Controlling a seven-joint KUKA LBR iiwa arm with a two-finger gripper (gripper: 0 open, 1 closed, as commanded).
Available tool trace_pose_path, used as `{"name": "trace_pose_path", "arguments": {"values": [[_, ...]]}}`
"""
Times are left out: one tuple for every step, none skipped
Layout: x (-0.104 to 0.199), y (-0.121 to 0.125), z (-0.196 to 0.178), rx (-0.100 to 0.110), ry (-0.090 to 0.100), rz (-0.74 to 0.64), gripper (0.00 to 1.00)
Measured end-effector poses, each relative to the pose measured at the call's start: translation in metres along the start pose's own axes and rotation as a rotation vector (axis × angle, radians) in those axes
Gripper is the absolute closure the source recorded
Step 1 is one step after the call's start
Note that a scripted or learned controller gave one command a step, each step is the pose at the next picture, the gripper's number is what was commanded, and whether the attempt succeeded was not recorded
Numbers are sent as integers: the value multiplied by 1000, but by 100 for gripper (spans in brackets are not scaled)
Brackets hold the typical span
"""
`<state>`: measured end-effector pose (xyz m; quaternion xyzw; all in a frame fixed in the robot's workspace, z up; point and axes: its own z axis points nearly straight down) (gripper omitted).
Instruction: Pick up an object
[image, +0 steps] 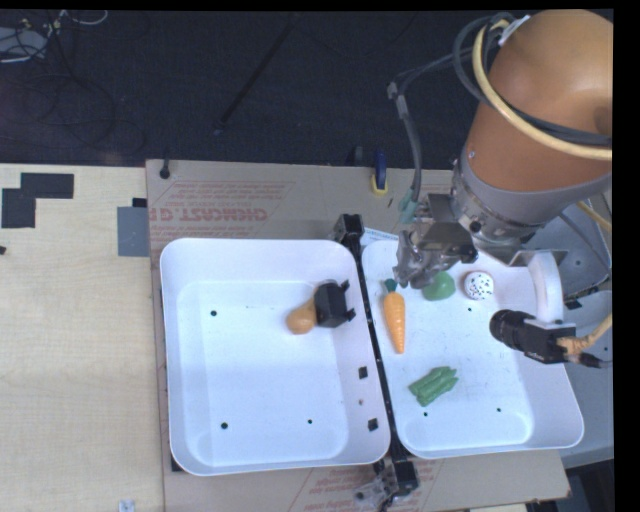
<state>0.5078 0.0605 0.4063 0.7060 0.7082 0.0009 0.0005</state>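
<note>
I see the gripper (412, 270) low over the right bin (520, 420); I cannot tell how its jaws stand. The carrot (396, 320) lies just below them, a green ball (438, 286) just beside them.

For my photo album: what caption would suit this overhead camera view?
Robot gripper poised over the right bin by a toy carrot, two green pieces and a spotted white ball.
</note>
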Motion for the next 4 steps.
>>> {"name": "trace_pose_path", "arguments": {"values": [[-68,-34,-2,5,-2,9,100],[-63,30,-10,2,-2,0,100],[-83,12,60,11,-1,5,100],[-7,61,79,4,0,-4,100]]}}
